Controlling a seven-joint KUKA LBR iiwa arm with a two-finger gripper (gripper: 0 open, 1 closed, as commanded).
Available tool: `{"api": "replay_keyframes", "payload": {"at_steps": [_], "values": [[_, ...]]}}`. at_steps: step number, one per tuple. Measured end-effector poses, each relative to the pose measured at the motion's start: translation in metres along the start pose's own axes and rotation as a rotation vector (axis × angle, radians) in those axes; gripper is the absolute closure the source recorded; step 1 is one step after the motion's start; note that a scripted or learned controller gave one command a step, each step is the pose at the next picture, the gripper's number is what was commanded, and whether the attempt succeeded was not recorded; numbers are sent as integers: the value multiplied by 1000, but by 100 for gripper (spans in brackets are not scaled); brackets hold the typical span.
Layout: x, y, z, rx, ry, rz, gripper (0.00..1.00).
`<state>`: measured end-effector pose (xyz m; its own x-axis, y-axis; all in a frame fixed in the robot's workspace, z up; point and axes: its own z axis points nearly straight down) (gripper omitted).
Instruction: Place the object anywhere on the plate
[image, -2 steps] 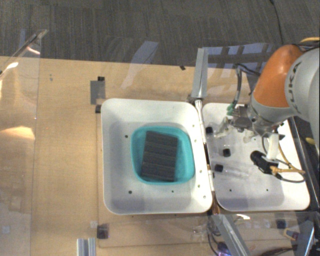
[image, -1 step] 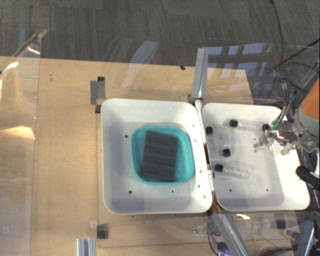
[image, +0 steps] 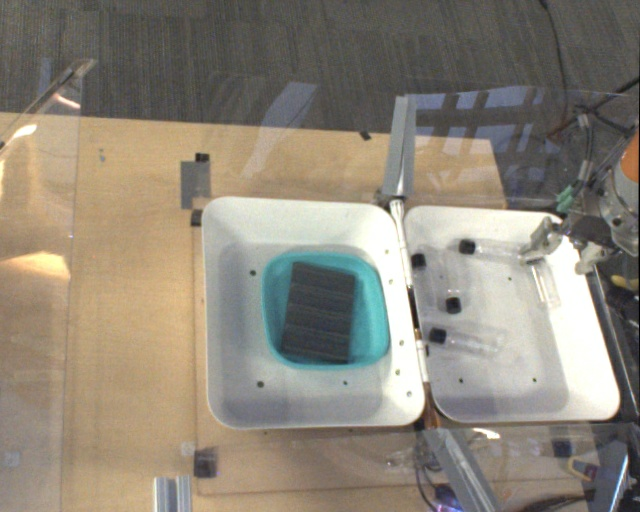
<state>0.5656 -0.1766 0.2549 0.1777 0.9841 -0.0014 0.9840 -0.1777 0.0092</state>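
Wooden bench (image: 120, 330) bears two white bins (image: 230, 300); dark block (image: 318, 312) lies on teal plate (image: 275, 300)

The arm (image: 622, 205) shows as a rounded pale-grey housing with a patch of orange (image: 631, 160) above it (the band near the wrist). Thin dark cables (image: 583, 135) and a green wire run alongside it, and the gripper (image: 543, 240) is a small piece of light grey metal.
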Motion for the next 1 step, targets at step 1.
{"api": "replay_keyframes", "payload": {"at_steps": [1], "values": [[44,27,-38,0,0,277,0]]}}
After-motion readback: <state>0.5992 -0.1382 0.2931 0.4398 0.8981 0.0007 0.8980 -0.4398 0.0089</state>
